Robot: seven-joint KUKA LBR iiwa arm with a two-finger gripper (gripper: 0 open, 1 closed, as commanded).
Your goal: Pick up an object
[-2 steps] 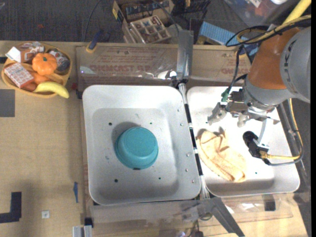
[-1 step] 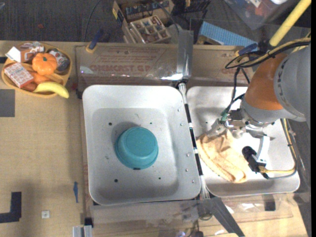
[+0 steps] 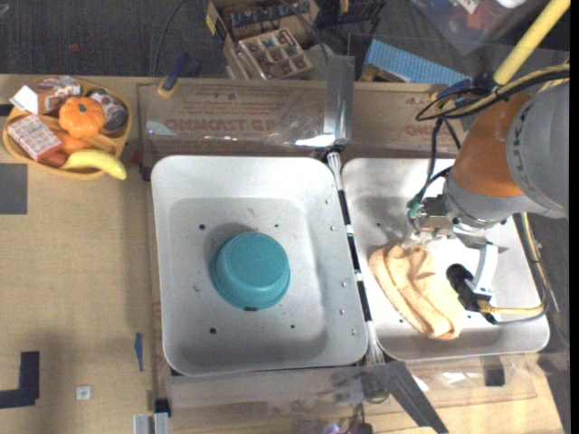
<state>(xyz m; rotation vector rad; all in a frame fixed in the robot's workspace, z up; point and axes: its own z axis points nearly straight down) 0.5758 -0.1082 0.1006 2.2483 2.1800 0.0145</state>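
A crumpled tan cloth [image 3: 416, 289] lies in the near half of the right bin [image 3: 517, 336], and a teal bowl [image 3: 252, 269] rests near the middle of the left bin [image 3: 181, 197]. The gripper [image 3: 425, 233] is positioned over the right bin at the cloth's far edge; whether it is released or clenched cannot be determined. Farther back, at the bench's left, a basket [image 3: 18, 143] holds toy food.

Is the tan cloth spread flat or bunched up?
Bunched up: the tan cloth lies in rumpled folds, heaped in the right bin.
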